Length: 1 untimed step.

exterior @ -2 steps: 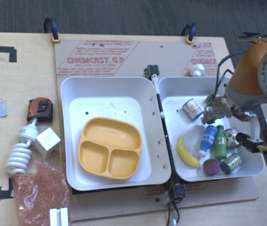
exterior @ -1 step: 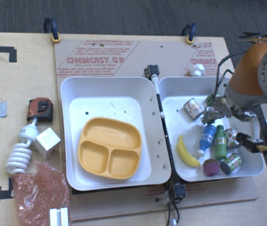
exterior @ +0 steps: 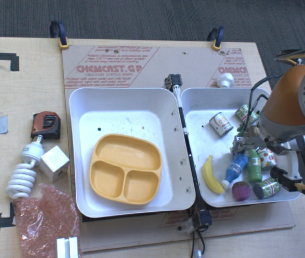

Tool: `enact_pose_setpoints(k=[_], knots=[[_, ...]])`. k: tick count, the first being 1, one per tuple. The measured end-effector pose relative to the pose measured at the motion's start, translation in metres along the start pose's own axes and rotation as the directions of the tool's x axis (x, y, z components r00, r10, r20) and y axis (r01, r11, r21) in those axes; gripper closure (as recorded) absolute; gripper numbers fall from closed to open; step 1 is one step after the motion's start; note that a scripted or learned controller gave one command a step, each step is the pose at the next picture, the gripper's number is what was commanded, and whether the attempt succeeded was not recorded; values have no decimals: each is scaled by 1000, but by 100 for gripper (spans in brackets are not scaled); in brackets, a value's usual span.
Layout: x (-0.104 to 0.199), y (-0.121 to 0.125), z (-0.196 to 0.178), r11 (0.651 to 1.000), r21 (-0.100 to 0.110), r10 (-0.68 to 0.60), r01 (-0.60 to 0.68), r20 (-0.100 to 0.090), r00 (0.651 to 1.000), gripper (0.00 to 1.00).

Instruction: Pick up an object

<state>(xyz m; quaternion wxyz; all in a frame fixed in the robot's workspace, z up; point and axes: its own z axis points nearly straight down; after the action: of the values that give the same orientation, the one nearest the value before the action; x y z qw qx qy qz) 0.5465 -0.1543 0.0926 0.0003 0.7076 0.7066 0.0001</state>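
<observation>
The likeliest target is the blue plastic bottle with a white cap [exterior: 234,171], lying tilted in the right-hand white bin [exterior: 195,160], just below and left of the gripper [exterior: 242,142]. No object is seen between its fingers; whether they are spread or closed cannot be told, as the wrist body masks them.

Just right of the fingers stands a green plastic bottle [exterior: 254,167], touching the blue 1. Left and above lies a small silver-and-brown can [exterior: 220,123]. Further below are a yellow banana [exterior: 212,175], a purple rounded object [exterior: 241,191] and a green-and-red labelled can [exterior: 267,187].

Judgement: the task is at the approach stage. The gripper sits low among the clutter, but nothing is lifted; the grasp and the raise are both left to do.

Well left of the fingers, the other white bin [exterior: 82,160] holds a yellow 3-compartment tray [exterior: 124,168].

Legible writing: red print reading "CHEMCAST" on the brown board [exterior: 115,63] behind the bins. Can labels are too small to read.
</observation>
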Motion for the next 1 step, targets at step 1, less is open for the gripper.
enact_pose_setpoints(k=[1], knots=[[42, -47, 0, 1000, 1, 0, 0, 0, 1000, 0]])
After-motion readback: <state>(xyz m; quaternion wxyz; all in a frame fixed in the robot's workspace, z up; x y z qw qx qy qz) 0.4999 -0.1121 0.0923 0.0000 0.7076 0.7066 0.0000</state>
